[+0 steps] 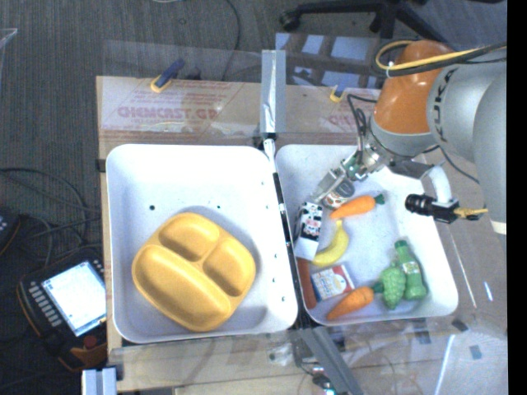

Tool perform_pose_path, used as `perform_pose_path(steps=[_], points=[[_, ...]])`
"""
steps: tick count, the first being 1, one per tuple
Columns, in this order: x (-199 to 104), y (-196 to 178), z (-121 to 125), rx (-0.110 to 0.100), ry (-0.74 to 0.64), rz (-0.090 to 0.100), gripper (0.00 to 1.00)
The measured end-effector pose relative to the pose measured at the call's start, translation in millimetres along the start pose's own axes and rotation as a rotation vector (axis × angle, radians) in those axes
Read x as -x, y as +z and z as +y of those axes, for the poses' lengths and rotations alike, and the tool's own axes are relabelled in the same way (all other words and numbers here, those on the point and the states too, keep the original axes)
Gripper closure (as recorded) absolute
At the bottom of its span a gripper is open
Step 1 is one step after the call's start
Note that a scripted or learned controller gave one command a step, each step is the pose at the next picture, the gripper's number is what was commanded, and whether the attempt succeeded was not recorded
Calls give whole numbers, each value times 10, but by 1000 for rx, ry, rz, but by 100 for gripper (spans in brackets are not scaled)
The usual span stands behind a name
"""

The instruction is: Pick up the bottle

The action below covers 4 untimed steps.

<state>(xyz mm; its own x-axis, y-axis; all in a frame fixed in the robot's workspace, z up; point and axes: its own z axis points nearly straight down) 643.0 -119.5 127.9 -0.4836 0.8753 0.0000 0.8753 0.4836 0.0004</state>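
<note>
Arm point(445, 105) angled down-left into right bin point(436, 303), gripper point(329, 194) near upper carrot point(356, 207), its grip state indiscernible

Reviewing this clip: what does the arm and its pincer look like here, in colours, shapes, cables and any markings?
The arm is a thick rounded grey body with a glossy orange dome-like band above the wrist. A yellow cable and a thin black one loop over the orange section. The pincer is a slim metallic piece with some green near its base. No markings are readable.
</note>
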Motion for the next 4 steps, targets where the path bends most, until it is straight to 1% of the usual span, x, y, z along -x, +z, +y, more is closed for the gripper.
perform_pose_path(steps=[1, 2, 3, 4], points=[[118, 47, -601, 12, 152, -8, 0], [-116, 366, -1022, 14, 472, -7, 0], [-522, 358, -1190, 16, 361, -13, 0], [-1252, -552, -1132, -1, -148, 2, 0]])
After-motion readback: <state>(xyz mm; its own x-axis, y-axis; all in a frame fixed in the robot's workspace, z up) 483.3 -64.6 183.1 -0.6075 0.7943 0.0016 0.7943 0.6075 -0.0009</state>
